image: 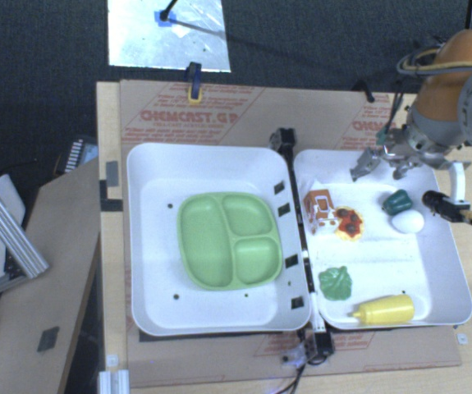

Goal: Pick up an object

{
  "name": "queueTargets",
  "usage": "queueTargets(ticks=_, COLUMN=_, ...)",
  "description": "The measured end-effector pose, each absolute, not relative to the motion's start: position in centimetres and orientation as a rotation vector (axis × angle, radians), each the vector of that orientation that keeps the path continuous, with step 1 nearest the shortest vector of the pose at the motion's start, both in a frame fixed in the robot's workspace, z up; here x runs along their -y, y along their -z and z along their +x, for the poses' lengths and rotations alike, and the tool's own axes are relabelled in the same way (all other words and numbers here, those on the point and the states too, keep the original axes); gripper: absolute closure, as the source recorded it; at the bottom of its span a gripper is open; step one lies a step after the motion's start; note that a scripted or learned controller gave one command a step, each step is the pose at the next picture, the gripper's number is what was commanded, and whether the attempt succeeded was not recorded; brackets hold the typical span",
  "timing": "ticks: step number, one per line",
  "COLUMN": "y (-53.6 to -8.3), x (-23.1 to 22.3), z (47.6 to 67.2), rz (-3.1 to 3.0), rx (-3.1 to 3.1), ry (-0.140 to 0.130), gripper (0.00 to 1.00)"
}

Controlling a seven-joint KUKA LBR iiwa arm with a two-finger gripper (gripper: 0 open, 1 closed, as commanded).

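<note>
While the grey arm (457, 97) with its orange band reaches in from the right edge of the view, its gripper (383, 164) hangs over the back part of the right bin (441, 302), and the two fingers (363, 167) stand spread apart with nothing between them. Several small things lie in that bin. Near the front wall a yellow bottle (383, 309) lies on its side, and just beside it, toward the divider between the bins, sits a green leafy toy (335, 282). Further back, close to the divider, rests a pizza slice (334, 215), its white and orange end toward the left and a red and yellow patch toward the right. Toward the right wall a dark green piece (397, 201) touches a white egg (408, 221), the green one lying a little further back. A black cylinder (441, 205) on the arm's side juts over the right wall near the egg. The gripper is above bare white floor, apart from all of these things, with the dark green piece nearest to it. The left bin (153, 187) holds a light green divided plate (227, 240) with three compartments, set near the middle of its floor. Both bins rest on a brown cardboard sheet (219, 109) printed with red lettering, and a yellow and black clamp (194, 84) grips the sheet's back edge. Beyond the sheet lies a shiny silver square (170, 23) with a small blue mark on it.
</note>
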State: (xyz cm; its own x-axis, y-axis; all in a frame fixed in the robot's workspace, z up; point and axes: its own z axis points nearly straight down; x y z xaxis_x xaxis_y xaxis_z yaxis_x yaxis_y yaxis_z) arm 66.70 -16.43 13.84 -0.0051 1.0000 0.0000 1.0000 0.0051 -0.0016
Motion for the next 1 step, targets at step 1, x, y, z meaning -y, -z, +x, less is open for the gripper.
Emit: queueTargets(ticks=1, y=-8.62, x=16.34, z=66.68, rz=-2.214, rx=2.227, ry=-0.002, gripper=0.00)
